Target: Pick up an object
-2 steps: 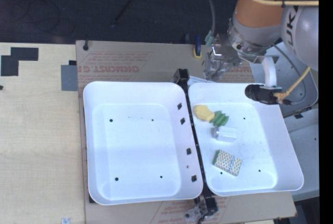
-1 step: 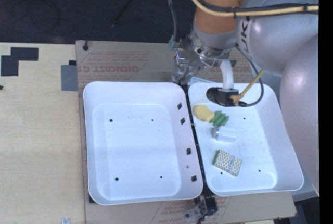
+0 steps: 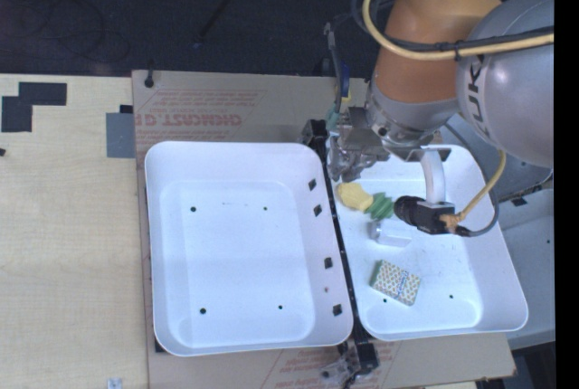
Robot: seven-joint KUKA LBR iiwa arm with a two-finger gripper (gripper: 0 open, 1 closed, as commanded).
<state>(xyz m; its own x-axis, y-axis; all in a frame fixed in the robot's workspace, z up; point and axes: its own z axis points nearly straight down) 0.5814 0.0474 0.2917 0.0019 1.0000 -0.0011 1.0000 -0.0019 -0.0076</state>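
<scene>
— What's the bench like?

— Pale wood on the left with a few dark patches, and a brown cardboard sheet [image 3: 226,107] with reversed red print lying under two shallow white bins. Behind it all the floor is dark, with loose cables.

— And the bins?

— The left bin [image 3: 240,337] shows a bare white floor with small dark dots. The right bin [image 3: 488,310] holds the objects: a yellow piece [image 3: 354,195] near its upper left, a green piece [image 3: 380,206] touching it on the right, a small clear or whitish item [image 3: 389,236] just below them, and a patterned green-and-white packet [image 3: 396,281] lying flat nearer the front.

— Where's the arm?

— It comes in from the right, its orange band above the far end of the right bin. The gripper [image 3: 348,163] hangs just above the yellow piece, beside the wall shared by the bins.

— Spread or pinched?

— I cannot tell — the metal tip is too cluttered to read.
</scene>
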